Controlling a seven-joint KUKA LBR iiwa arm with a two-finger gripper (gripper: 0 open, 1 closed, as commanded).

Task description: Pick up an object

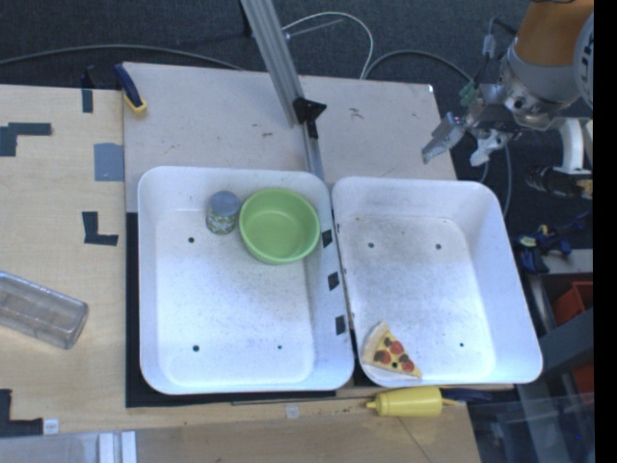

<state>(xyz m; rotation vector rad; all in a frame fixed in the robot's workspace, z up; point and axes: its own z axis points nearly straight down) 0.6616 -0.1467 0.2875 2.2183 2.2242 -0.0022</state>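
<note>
Gripper (461, 143): hanging beyond the right bin's (501, 287) far rim, fingers spread apart, gripping nothing.
Pizza slice (389, 351): lying against that bin's near-left edge.
Green bowl (279, 225), small can (223, 212): sitting left of it, touching.

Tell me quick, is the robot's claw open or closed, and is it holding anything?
Gripper: open, holding nothing, up past the far edge of the right bin.
</note>
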